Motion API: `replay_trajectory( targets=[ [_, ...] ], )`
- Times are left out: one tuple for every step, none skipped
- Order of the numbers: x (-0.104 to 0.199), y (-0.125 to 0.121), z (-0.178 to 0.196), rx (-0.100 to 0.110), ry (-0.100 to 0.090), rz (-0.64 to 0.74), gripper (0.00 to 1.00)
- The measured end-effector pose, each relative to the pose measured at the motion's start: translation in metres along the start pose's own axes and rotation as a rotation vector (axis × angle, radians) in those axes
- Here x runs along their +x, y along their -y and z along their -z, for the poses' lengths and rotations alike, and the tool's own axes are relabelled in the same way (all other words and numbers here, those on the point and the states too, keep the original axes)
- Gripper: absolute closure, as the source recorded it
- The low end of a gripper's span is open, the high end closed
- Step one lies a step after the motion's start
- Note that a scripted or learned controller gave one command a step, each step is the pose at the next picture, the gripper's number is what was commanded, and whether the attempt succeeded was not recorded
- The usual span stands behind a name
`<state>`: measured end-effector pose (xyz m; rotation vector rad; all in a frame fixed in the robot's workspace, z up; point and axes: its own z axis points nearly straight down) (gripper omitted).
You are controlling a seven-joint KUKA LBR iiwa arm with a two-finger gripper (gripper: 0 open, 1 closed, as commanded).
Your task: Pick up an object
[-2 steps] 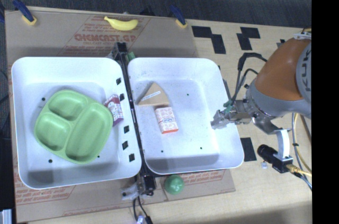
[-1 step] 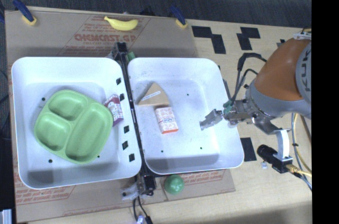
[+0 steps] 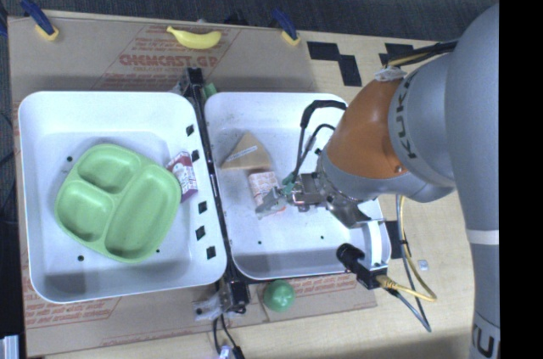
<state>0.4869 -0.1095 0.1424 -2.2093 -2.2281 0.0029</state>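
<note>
Grey and orange, the arm (image 3: 399,137) reaches into the right bin (image 3: 254,264), its gripper (image 3: 278,198) low beside a small pinkish packet (image 3: 261,183). Whether the jaws are apart or together I cannot tell, so the pick looks unfinished: nothing is seen lifted. That bin also holds a tan wedge (image 3: 243,151). The left bin (image 3: 42,264) holds a green divided plate (image 3: 117,203) and a dark red wrapper (image 3: 182,173) just beside it.

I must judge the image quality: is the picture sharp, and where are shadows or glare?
Camera view: lighting is even and soft; the white bins look bright without strong glare; the green plate is fairly sharp; small items near the gripper look slightly blurred; faint shadows lie along the bin walls.
</note>
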Motion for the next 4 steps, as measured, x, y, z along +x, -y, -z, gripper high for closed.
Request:
replay_trajectory(
  targets=[
    [0.017,-0.065,-0.051,0.001,0.002,0.0,0.0],
    [0.017,-0.066,-0.041,0.002,0.001,0.002,1.0],
    [0.076,-0.018,0.049,-0.003,0.0,-0.003,1.0],
    [0.059,0.01,0.065,-0.002,0.0,-0.005,1.0]
  ],
)
